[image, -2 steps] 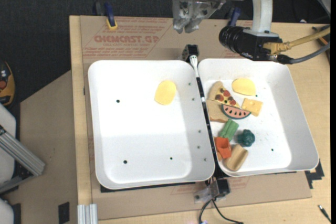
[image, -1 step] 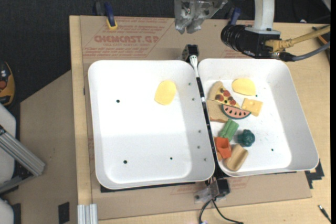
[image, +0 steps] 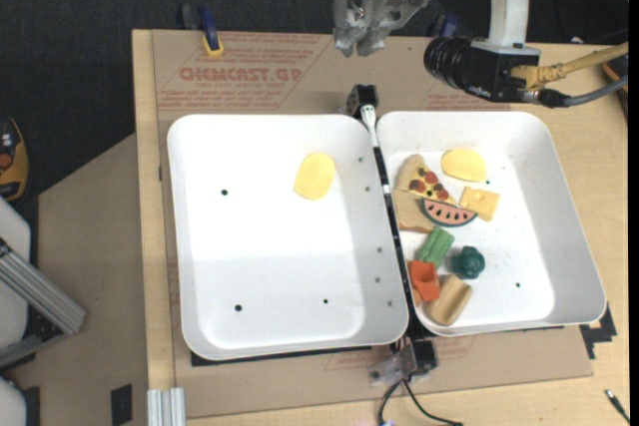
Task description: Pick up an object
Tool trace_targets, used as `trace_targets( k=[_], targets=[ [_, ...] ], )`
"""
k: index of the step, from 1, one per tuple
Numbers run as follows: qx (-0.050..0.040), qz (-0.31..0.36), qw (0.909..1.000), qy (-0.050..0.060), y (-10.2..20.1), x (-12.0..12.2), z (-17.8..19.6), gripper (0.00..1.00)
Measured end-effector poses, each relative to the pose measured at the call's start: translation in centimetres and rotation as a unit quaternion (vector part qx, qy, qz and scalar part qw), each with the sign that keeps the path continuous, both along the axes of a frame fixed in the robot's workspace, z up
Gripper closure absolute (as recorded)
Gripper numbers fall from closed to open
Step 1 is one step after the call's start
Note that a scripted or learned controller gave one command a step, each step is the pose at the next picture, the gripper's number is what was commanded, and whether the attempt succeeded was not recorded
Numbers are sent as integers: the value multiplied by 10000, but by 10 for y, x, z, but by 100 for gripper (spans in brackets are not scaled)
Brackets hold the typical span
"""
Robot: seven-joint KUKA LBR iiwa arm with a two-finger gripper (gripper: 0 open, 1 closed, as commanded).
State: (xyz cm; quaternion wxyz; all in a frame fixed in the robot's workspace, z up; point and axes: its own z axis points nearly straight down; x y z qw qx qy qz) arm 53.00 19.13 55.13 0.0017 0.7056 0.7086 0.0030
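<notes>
Camera view: yellow piece well below jaws.

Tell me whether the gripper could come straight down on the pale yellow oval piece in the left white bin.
Probably yes. The pale yellow oval piece lies alone on the floor of the left white bin, apart from its walls, and the gripper hangs above the bins' far edge.

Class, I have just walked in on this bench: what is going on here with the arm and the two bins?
A robot arm is set to pick up an object. Its gripper hangs above the bench, beyond the far edge of the bins, with nothing visible between its fingers. The left bin holds one yellow piece. The right bin holds a cluster of toy foods, among them a watermelon slice and a green ball. No pick has happened yet.
</notes>
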Motion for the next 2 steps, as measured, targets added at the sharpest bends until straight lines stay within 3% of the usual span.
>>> trace_targets(
  k=[1,2],
  targets=[
    [3,7,10000,-14,1,0,11,100],
    [-41,5,9999,124,35,-47,-135,100]
  ],
)
